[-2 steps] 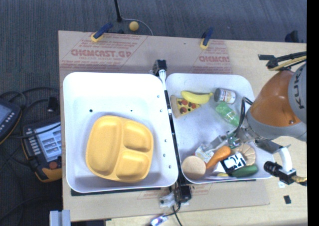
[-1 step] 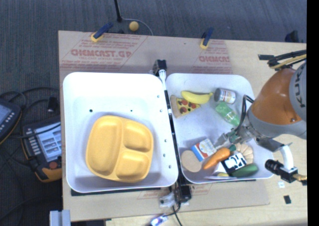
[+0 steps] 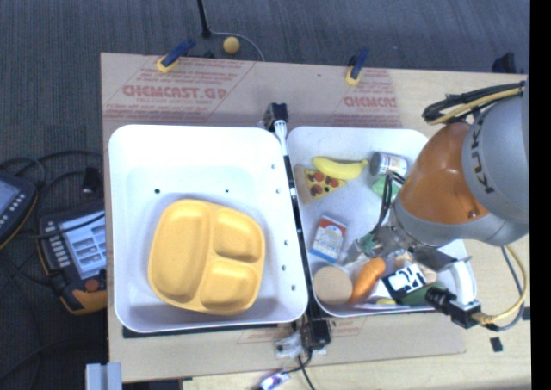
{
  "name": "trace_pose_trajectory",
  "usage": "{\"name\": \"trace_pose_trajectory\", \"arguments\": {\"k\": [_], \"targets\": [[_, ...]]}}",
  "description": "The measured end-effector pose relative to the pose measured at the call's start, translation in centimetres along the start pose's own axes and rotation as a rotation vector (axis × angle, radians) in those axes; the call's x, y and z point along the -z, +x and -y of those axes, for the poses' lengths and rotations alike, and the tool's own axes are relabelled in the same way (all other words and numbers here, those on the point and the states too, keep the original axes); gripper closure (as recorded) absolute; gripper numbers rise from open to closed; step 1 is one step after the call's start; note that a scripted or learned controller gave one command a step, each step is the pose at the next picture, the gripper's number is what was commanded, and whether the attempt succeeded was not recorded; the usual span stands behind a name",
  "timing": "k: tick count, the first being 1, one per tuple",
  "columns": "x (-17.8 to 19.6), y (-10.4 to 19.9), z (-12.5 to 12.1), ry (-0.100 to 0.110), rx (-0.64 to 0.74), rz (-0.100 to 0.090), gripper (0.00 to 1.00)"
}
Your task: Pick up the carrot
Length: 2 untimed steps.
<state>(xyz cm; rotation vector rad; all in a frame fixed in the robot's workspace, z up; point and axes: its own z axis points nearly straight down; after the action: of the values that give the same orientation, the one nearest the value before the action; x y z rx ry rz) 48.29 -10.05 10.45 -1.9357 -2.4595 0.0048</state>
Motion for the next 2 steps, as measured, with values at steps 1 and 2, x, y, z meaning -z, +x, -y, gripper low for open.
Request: {"name": "trace_pose_trajectory", "arguments": {"k": [1, 2], "targets": [[9.57, 2.89, -1.59, -0.004, -0.276, 0.007, 1.0], [9.48, 2.86, -1.51, -0.001, -0.276, 0.008, 0.0]]}}
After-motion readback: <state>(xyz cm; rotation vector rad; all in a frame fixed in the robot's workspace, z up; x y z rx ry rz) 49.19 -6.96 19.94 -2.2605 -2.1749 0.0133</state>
